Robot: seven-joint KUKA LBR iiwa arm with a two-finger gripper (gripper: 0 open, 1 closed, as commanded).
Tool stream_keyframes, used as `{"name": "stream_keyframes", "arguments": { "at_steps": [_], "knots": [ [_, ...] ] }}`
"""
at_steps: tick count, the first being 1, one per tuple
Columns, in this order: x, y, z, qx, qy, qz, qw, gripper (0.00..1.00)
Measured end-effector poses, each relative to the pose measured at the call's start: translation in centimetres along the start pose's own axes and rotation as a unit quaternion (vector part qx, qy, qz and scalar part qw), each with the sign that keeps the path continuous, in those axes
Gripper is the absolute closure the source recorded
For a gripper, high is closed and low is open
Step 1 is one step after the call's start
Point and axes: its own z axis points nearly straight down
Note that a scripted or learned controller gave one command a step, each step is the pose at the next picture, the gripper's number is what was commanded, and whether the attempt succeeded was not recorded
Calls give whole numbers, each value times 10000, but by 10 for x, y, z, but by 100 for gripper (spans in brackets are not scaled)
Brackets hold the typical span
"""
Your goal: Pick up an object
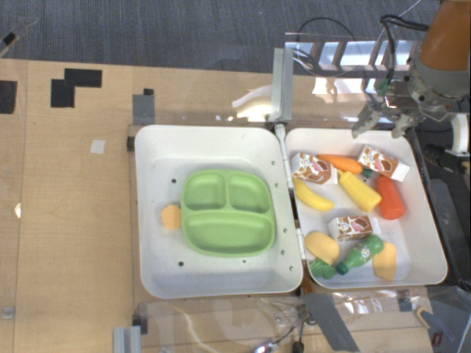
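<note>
**Hand waits above the right bin's far edge**

We see the hand (pixel 383 121) hanging over the far rim of the right bin (pixel 430 259), fingers spread apart and gripping nothing. Below it lie a carrot (pixel 341 163), two small cartons, a banana (pixel 313 195) and a green bottle (pixel 360 255). The left bin (pixel 151 271) carries a green tray (pixel 227 213).

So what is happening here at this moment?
A robot arm reaches in from the right. Its gripper is open above the back edge of the right bin and holds nothing. Toy food lies there, including a banana and a carrot. The left bin holds a green tray.
</note>
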Motion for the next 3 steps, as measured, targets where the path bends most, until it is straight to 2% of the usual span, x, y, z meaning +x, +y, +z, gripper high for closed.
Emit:
{"name": "stream_keyframes", "arguments": {
  "at_steps": [1, 2, 3],
  "knots": [
    [-6, -19, 133, 12, 1, -595, 9982, 0],
    [-26, 8, 168, 56, -7, -1096, 9940, 0],
    [-24, 9, 160, 30, 0, -1111, 9938, 100]
  ]
}}
